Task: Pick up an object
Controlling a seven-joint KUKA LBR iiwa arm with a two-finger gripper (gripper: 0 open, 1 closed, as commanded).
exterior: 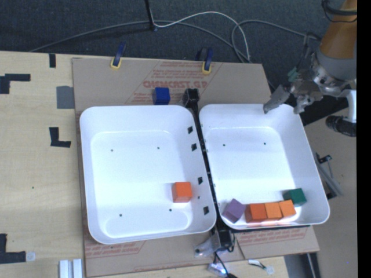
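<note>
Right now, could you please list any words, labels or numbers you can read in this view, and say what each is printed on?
Red printing on the cardboard sheet, behind the two white bins: several lines, too blurred to read.
No other readable text on the blocks or bins.

A dark blue-grey carpet (69,10) covers the floor beyond the bench (29,155), with thin cables (191,19) trailing across it. The bench is pale wood marked with black tape (55,138) (short strips and angles). A cardboard sheet (139,77) lies on it, held by two clamps (118,57).
</note>
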